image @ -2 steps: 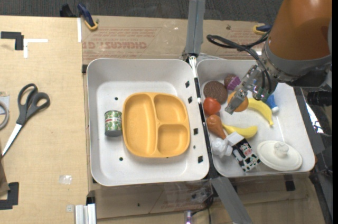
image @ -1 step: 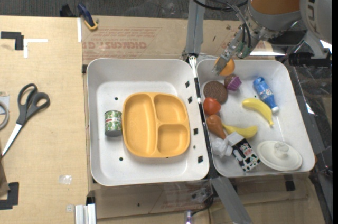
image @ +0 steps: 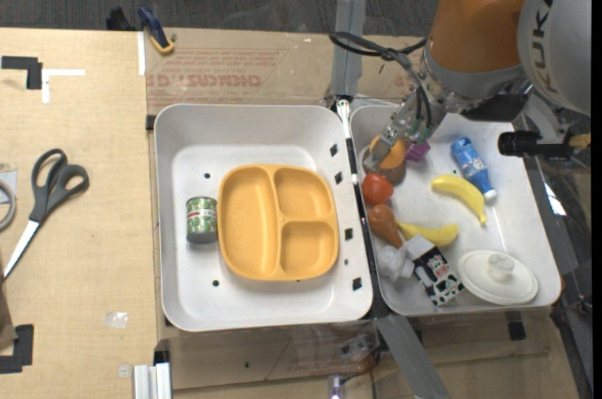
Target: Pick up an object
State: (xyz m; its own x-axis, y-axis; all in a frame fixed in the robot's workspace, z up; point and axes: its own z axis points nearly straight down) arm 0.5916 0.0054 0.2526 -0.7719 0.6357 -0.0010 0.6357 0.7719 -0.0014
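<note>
My gripper [image: 399, 141] reaches down into the far left corner of the right bin [image: 527, 228]. It is right over a small orange and brown object [image: 391, 160], with a purple piece [image: 418, 150] beside it. Just in front lie a red tomato [image: 376, 189] and a brown drumstick-shaped toy [image: 384, 221]. Also in this bin are two yellow bananas [image: 462, 193] [image: 430, 233], a blue bottle [image: 470, 165], a white lidded bowl [image: 499, 276] and a black and white box [image: 436, 276].
The left bin [image: 179, 294] holds a yellow divided plate [image: 279, 221] and a small green can [image: 200, 219]. Scissors [image: 45, 192] lie on the bench at the far left. The arm's orange band [image: 484, 2] looms over the right bin's back edge.
</note>
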